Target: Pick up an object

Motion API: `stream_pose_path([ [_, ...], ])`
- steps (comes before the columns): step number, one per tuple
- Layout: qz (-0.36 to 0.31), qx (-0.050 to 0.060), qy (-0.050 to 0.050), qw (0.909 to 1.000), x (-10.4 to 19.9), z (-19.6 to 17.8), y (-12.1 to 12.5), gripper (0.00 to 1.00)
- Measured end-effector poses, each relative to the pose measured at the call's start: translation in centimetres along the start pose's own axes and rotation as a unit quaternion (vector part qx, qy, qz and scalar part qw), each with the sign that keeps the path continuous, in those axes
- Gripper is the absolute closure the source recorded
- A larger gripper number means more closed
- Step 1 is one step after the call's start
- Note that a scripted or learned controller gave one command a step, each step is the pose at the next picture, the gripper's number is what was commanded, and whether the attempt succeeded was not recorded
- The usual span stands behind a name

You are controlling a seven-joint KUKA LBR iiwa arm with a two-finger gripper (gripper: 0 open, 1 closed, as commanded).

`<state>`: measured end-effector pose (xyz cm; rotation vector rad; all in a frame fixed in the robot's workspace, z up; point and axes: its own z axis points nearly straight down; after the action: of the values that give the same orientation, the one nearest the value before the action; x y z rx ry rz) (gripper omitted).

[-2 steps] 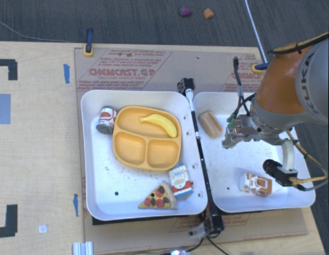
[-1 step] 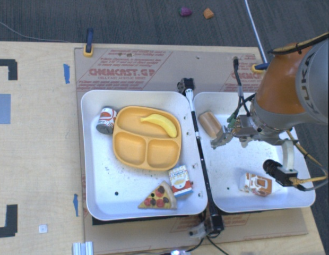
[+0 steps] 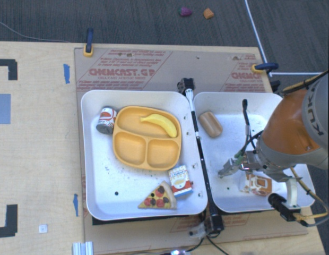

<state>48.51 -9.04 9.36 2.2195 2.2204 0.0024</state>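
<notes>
The gripper (image 3: 228,170) hangs low in the right bin (image 3: 228,198), whether its fingers grip anything cannot be told; a small carton (image 3: 258,185) lies just beside it on the floor, nothing visibly lifted

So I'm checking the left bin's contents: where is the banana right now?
In the camera view, the banana lies in the top compartment of the yellow divided plate in the left bin, right of the small can.

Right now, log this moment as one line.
arm: over right bin | gripper: near orange-white carton | bread roll: untouched | grasp: unconfirmed
</notes>
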Motion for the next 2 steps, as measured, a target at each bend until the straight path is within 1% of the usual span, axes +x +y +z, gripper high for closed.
stream_pose_path([
  [1, 0.000, -0.003, 0.002, 1.0000, -0.2, 0.4, -0.2, 0.00],
  [2, 0.001, -0.005, -0.002, 1.0000, -0.3, 0.5, 3.5, 0.00],
])
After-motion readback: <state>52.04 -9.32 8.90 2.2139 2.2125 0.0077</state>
